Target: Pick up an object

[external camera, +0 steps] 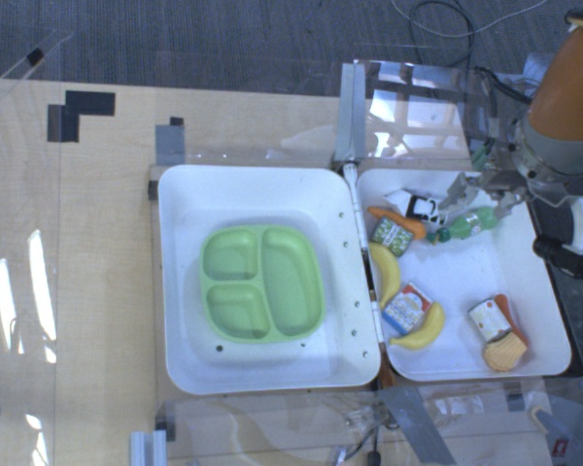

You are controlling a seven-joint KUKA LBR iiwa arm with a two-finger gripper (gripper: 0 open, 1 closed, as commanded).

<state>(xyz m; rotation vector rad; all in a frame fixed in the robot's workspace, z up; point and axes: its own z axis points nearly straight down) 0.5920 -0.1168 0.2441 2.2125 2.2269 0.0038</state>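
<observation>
Gripper [478, 194] low in right bin [544, 357], over green bottle [466, 225]. Fingers' state: cannot tell. Nothing lifted; pick judged not yet done.

Pale green divided tray [262, 282] in a white bin [180, 357]; yellow banana [394, 294], orange carrot [398, 220], green bottle [466, 225]; tan wooden bench [68, 289]; orange-banded grey arm [564, 105].
</observation>
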